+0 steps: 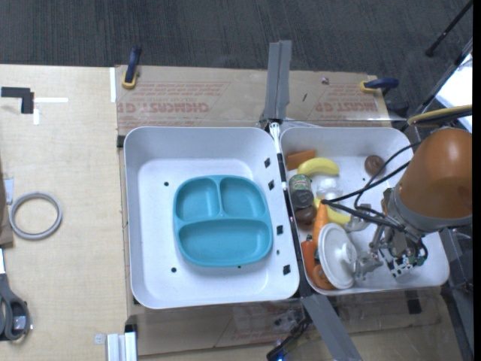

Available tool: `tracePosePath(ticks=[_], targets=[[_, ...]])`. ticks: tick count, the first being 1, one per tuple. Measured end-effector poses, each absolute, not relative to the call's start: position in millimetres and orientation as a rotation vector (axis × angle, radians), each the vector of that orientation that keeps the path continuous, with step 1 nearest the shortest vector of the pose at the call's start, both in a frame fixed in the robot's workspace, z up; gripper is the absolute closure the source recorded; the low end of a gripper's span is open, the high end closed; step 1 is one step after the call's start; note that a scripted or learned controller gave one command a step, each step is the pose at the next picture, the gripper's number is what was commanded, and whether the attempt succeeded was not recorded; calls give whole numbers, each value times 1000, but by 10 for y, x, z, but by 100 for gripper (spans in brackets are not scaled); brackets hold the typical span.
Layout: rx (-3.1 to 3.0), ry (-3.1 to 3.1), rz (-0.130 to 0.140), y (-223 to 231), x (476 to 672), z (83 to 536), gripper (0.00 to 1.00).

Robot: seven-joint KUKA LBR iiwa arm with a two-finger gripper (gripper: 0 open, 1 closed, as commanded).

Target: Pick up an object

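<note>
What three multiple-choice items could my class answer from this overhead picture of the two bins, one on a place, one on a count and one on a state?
1. Where does the blue divided plate lie?
A. In the left bin
B. In the right bin
C. On the wooden bench

2. How many compartments does the plate have?
A. Two
B. Three
C. Four

3. How does the banana lie relative to the gripper?
A. Between its fingers
B. Apart from it, nearer the bin's far wall
C. Beneath the plate

Answers: 1 A, the plate sits in the middle of the left bin. 2 B, two small sections lie above one long section. 3 B, the banana rests near the top of the right bin while the gripper is low in that bin beside the white bowl.
</note>
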State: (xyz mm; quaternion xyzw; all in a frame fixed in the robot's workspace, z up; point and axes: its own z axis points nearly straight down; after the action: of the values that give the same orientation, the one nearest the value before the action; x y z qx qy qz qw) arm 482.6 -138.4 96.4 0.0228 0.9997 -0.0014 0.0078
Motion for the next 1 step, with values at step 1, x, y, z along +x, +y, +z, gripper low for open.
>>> tracePosePath(ticks=[1], targets=[[-64,3137,-19,-1071,5216,963,0]])
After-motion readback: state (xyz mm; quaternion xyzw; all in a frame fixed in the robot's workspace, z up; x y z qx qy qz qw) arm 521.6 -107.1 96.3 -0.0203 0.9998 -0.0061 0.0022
